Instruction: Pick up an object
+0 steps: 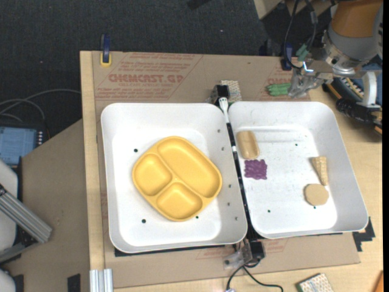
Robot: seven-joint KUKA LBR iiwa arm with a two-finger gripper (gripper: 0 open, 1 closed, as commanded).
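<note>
The right bin holds a tan bread-shaped piece near its left wall and a purple grape cluster just below it. A tan cone and a round tan biscuit lie toward its right side. My gripper hangs beyond the far rim of the right bin, over the cardboard, away from all these objects. A small green item lies just to its left.
The left bin holds a yellow three-compartment plate. The arm's orange band is at the top right. A black clip sits where the bins meet at the far side. Cables and clutter lie right of the bench.
</note>
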